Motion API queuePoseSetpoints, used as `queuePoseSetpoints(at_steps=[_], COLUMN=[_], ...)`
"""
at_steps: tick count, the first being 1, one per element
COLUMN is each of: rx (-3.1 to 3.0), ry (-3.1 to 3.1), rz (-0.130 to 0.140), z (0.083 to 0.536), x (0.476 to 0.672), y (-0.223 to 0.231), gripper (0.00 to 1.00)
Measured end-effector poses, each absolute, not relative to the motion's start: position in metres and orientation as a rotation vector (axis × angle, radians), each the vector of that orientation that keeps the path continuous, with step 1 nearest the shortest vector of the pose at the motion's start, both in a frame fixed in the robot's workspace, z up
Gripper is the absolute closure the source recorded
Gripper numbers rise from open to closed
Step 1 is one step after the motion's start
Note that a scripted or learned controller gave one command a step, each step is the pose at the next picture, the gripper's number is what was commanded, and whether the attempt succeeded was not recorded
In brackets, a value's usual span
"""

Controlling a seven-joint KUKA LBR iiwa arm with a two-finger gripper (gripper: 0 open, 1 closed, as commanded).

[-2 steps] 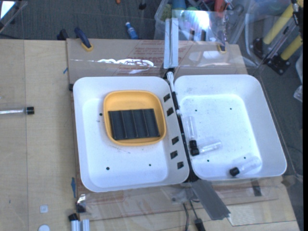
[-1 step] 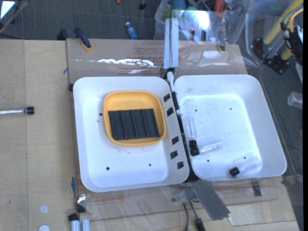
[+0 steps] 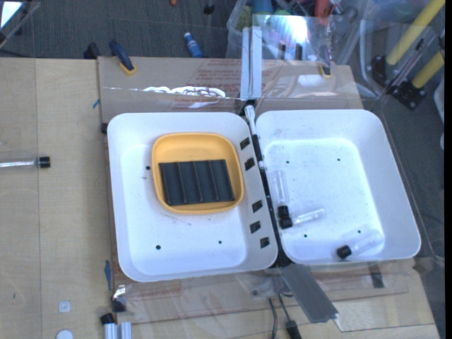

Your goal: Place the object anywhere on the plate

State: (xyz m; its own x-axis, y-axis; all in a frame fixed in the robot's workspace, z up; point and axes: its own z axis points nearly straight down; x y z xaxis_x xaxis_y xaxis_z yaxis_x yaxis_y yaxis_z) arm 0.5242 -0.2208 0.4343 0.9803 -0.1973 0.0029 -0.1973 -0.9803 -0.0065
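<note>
A yellow square plate [image 3: 197,145] sits in the left white bin [image 3: 134,217], toward its back. A dark grey ridged rectangular object [image 3: 196,182] lies flat on the plate and covers most of its floor. In the right white bin [image 3: 385,182] lie three clear tubes with black caps: one [image 3: 280,187] near the divider, one [image 3: 305,217] just below it, and one [image 3: 361,246] at the front right corner.
A row of small black tabs [image 3: 253,186] runs along the seam between the bins. A clear plastic tub of colourful clutter [image 3: 311,13] stands behind the right bin. A pen [image 3: 25,163] lies on the wooden bench at left. Markers [image 3: 113,323] lie at the front left.
</note>
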Motion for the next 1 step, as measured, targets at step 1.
queuePoseSetpoints(at_steps=[1], rx=[-3.120], ry=[0.307], rz=[-0.005], z=[0.4332], x=[0.5110], y=[-0.2207], gripper=[1.00])
